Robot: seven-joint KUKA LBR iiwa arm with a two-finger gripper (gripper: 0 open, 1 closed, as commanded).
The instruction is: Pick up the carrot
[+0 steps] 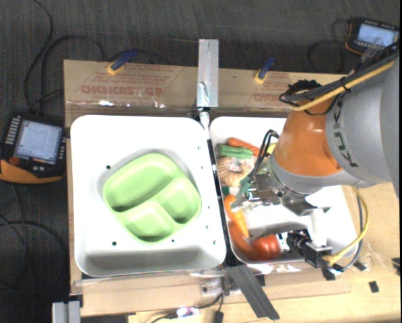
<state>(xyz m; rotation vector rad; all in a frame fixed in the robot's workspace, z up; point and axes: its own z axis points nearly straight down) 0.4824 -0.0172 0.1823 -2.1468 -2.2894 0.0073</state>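
Hidden or unclear, as I see it from the feed:
- Gripper: I cannot make out its fingers under the wrist.
- Right bin (217, 180): most of its floor is covered by the arm (322, 153).
- Carrot (236, 222): I see an orange piece at the bin's left side, its lower end running under the arm's hardware.
- Food pile (236, 160): partly covered, items too jumbled to name.
- Arm: cut off at the right edge.
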